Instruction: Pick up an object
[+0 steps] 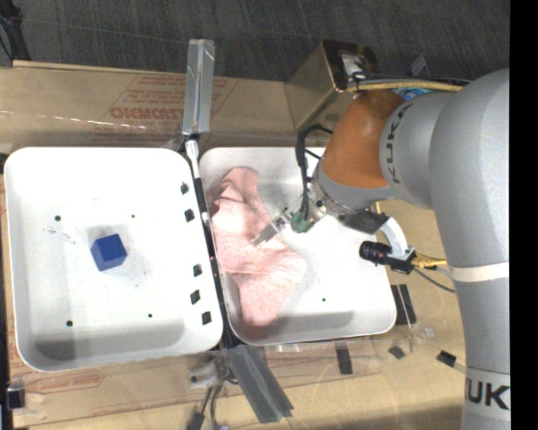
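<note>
A pink cloth [251, 253] lies crumpled along the left side of the right bin [359, 303]. My gripper [276, 227] is low over the cloth's upper right part, at the end of the grey arm with the orange band [363, 146]. A small green piece [301, 226] shows right beside the gripper; I cannot tell whether it is a loose object or part of the tool. A blue cube [108, 251] rests alone in the left bin [36, 330], far from the gripper.
The two bins meet at a central divider with black clips [200, 258]. A grey metal bar [197, 88] stands behind the bins on brown cardboard [90, 106]. The arm's bulk covers the right bin's far right corner.
</note>
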`<state>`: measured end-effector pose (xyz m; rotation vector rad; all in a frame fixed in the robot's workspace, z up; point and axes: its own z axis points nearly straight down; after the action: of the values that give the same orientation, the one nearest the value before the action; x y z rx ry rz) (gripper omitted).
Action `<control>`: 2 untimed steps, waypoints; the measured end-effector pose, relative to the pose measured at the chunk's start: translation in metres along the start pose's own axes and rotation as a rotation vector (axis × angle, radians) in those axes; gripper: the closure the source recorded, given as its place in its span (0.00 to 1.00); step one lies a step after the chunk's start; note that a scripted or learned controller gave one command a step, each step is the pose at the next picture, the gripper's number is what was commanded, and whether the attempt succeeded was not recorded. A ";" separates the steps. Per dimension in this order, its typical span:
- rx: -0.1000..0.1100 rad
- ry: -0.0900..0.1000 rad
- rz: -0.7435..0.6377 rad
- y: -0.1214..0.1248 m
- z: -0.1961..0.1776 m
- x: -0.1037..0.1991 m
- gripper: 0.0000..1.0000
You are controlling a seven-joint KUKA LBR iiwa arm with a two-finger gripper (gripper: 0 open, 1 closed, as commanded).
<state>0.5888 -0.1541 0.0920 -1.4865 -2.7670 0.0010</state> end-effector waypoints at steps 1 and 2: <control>0.000 0.001 0.014 -0.038 0.000 0.040 0.00; 0.000 0.001 0.011 -0.038 -0.010 0.040 1.00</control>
<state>0.5354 -0.1416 0.1020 -1.5013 -2.7578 -0.0001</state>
